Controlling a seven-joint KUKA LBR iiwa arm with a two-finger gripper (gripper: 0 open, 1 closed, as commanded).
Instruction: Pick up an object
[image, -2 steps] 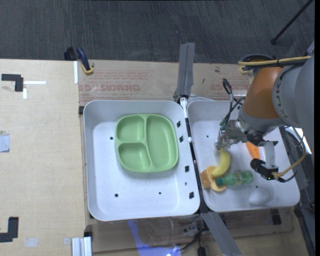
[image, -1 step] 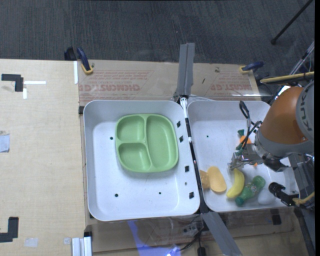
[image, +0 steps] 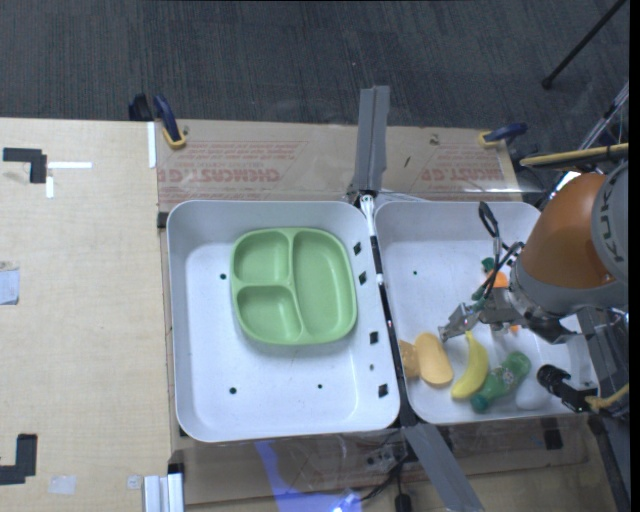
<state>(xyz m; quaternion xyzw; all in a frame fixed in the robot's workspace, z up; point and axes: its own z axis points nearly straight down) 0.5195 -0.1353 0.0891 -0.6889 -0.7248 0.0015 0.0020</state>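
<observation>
Two white bins are set side by side on the bench: the left bin holds a green divided plate. At lower right, a banana, a tan piece and a green bottle lie in the right bin, just below the gripper, whose jaw state cannot be told.

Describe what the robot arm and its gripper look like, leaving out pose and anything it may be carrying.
The grey arm with a rounded orange band enters from the right, over the right shallow white bin. Part of dark lettering shows on its grey shell at the right edge. Below the orange band sits a darker wrist block with thin cables, small orange and green spots beside it. The small metallic two-finger gripper is silver-grey and slender.
</observation>
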